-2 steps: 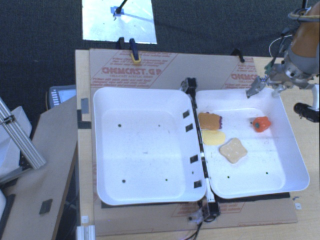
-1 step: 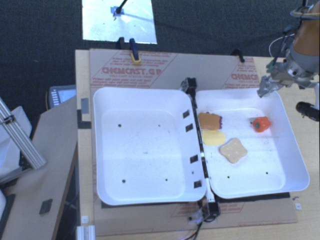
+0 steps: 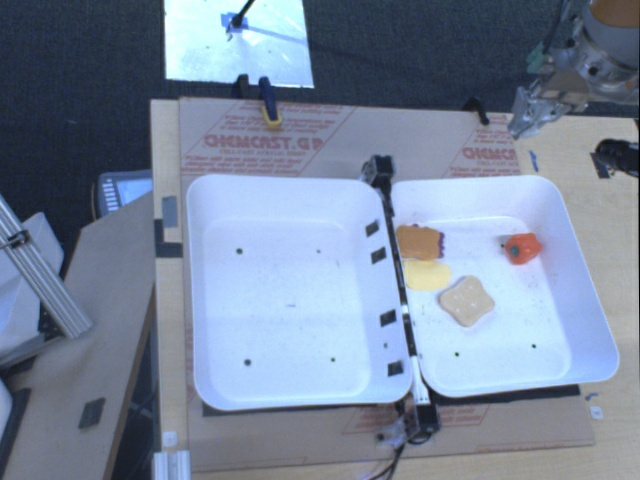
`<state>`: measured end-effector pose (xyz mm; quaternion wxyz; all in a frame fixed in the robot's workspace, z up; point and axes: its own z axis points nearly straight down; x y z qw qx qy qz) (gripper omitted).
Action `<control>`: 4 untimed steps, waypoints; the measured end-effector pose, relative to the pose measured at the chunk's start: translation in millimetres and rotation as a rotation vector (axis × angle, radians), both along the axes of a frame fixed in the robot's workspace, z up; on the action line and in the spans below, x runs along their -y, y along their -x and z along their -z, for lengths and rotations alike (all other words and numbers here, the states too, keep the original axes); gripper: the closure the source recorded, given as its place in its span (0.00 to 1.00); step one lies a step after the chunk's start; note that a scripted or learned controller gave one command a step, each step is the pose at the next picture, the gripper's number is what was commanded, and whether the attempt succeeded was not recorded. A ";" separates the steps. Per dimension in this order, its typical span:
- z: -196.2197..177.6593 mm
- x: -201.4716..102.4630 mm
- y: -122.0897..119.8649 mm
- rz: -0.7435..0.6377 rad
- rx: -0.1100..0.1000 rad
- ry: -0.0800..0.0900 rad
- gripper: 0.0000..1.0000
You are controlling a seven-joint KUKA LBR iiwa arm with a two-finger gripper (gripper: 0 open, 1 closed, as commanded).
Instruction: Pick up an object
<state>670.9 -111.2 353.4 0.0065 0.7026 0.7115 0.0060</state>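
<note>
The right bin (image 3: 560, 218) holds a brown-orange piece with a purple edge (image 3: 419, 242) by its left wall. Just below it lies a flat yellow piece (image 3: 428, 276), and a tan toast-shaped piece (image 3: 466, 301) sits lower right of that. A small red-orange object (image 3: 520, 248) rests toward the bin's right side. My gripper (image 3: 530, 113) hangs high above the bench beyond the right bin's far edge, with nothing visible between its fingers.
The left bin (image 3: 200, 268) lies beside the right one, joined by black clips along the shared wall. A yellow-and-blue clamp (image 3: 268, 103) stands at the back of the board. A shiny metal plate (image 3: 238, 28) lies on the floor behind.
</note>
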 end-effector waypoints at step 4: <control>-110.1 -352.1 3.6 0.000 -0.012 -0.006 1.00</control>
